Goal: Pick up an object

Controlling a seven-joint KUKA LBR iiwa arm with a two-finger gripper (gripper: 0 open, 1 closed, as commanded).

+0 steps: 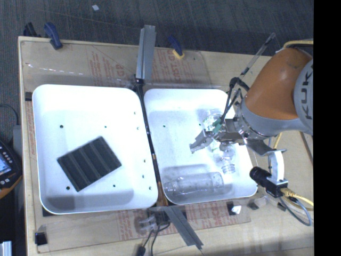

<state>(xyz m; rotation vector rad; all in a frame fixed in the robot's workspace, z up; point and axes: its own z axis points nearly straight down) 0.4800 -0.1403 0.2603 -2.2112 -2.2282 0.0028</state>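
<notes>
At 3 o'clock on the bench, the grey arm with orange band bears partial black lettering "KU" on its shell. Its two-finger gripper hangs over the right shallow white bin; whether the fingers are spread or closed cannot be told. Clear plastic bottle, lying on its side (ribbed, transparent), sits at 6 o'clock in that bin. Left white bin holds a dark ridged rectangular slab at 7 o'clock. Faint reddish print on the bench board, unreadable.

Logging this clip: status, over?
Gripper low in right white bin. Clear plastic bottle lying at near wall, not gripped. Dark ribbed rectangular pad in left bin.
</notes>
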